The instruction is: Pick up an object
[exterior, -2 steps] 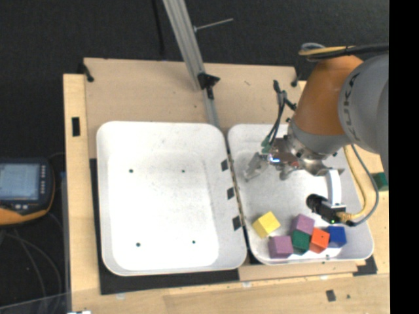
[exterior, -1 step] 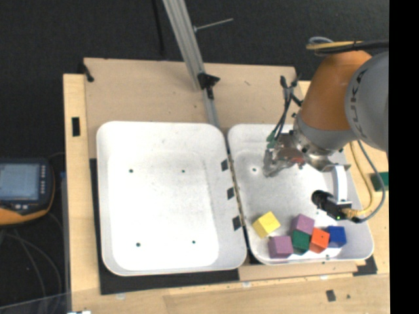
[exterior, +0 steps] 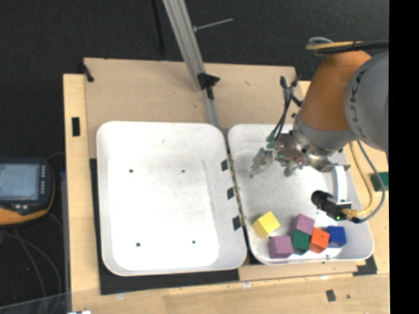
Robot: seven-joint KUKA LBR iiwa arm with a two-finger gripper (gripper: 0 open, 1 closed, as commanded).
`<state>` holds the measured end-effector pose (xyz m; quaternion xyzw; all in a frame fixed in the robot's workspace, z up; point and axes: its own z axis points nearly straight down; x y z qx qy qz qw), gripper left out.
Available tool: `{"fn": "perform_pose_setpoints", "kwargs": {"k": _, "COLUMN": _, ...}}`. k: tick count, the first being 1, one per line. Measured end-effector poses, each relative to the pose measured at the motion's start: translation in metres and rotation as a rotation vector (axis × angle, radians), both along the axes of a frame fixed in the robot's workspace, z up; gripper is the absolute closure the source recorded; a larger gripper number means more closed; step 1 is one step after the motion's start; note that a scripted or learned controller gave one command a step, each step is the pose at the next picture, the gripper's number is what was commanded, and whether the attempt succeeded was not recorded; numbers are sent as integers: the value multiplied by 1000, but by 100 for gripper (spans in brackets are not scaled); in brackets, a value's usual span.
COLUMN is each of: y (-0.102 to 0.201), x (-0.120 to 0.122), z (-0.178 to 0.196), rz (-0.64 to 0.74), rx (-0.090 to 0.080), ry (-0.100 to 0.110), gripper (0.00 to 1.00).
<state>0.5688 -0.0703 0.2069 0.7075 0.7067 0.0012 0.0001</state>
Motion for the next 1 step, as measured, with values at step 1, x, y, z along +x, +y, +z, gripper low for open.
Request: {"fn": "perform_pose_setpoints", "kwargs": {"k": 1, "y": -20, "x": 58, "z": 27, "rz": 6, "rx": -3, "ry": -6, "gripper": 0}}
